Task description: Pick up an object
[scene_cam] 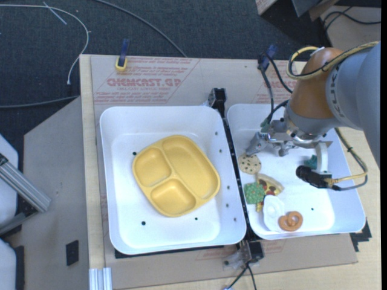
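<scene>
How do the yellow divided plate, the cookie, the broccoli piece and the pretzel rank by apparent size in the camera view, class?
1. yellow divided plate, by far the largest.
2. cookie, broccoli piece and pretzel: all look much alike, so I would not rank them.

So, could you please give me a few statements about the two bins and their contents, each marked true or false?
1. The yellow divided tray lies in the left bin. True.
2. The cookie sits inside the yellow divided tray. False: it lies in the right bin, near the wall shared with the left bin.
3. The yellow divided tray has three compartments. True.
4. The arm reaches over the left bin. False: it comes in from the right, and its claw is over the right bin.
5. The doughnut lies near the front edge of the right bin. True.
6. The pizza slice is stacked on top of the cookie. False: it lies apart from it, beside the broccoli.
</scene>
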